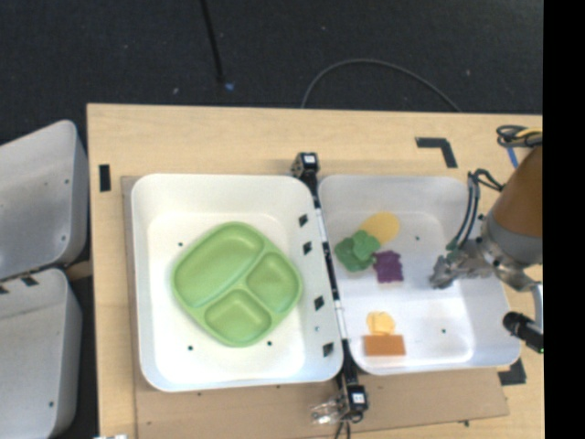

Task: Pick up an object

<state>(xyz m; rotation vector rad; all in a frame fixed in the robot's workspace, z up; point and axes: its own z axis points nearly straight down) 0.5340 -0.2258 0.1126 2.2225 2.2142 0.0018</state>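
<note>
Item: small toys in the right bin (457, 190), five pieces, all loose on the white floor.

- Green lumpy toy (356, 251): near the bin's left wall, about midway along it. Rounded, bumpy outline, matte green.
- Purple toy (389, 266): just beside the green one, on its right and a little toward the near edge. Knobbly, dark violet.
- Yellow flat piece (381, 225): toward the far edge, just beyond the green and purple pieces. Pale, oval.
- Small yellow piece (380, 322): toward the near edge, pale and blocky.
- Orange block (384, 345): touching or just beside the small yellow piece, close to the bin's near wall. Rectangular.

Hand (445, 273): grey, low over the right bin, at the right part of its floor, well apart from the purple toy. Nothing shows between its fingers; whether it stands wide or narrow cannot be told. Orange band of the arm above it at the right.

Open room: bare floor between the hand and the toys, and in the near right corner of the bin.

Left bin (146, 199): holds a green divided plate (237, 283), three compartments, lying flat at the middle, with white floor around it on all sides.

Both bins rest side by side on the bench (201, 135).
</note>
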